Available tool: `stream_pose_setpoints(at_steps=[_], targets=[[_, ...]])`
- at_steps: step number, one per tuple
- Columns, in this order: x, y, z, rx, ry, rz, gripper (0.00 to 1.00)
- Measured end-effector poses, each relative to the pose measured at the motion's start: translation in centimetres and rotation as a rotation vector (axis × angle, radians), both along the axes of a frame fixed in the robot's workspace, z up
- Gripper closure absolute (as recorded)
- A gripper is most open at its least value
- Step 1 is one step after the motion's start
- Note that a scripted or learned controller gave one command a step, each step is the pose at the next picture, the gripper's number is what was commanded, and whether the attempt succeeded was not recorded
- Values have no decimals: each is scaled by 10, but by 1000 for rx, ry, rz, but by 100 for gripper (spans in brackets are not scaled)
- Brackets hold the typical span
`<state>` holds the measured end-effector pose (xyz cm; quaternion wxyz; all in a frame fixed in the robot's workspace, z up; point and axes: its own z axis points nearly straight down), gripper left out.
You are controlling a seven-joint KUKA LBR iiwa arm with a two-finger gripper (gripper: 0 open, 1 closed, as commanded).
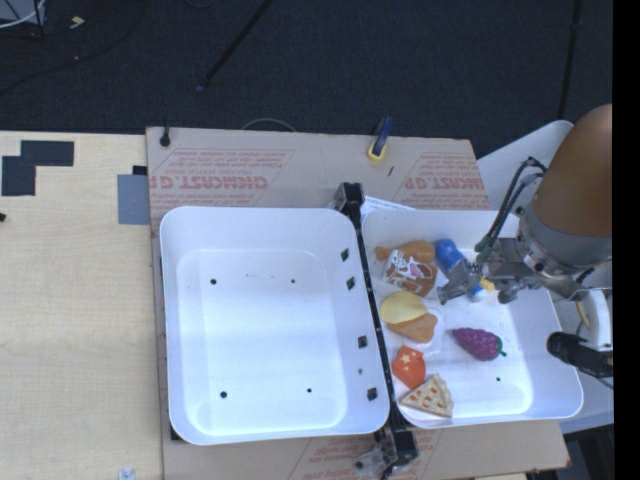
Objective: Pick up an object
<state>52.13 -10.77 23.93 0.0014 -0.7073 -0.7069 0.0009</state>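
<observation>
Well, the end effector [468, 286] hangs low over the right bin [545, 393], just beside a blue object [447, 253]; whether it grips anything I cannot tell (too dark and small from here). Nothing looks lifted, so I'd judge the pick is yet to be made. Close by lie a brown packet [408, 265], a yellow piece [405, 309], purple grapes [478, 343], a red item [408, 366] and a waffle wedge [428, 398]. Beside it sits the left bin [180, 318], both on cardboard [250, 173] across the pale table [70, 328], dark floor beyond.
</observation>
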Motion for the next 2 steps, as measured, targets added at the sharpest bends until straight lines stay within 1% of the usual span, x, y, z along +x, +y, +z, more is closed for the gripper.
stream_pose_setpoints(at_steps=[1, 2], targets=[[-27, 19, -120, 3, 11, 1, 0], [9, -28, -153, 0, -1, 0, 0]])
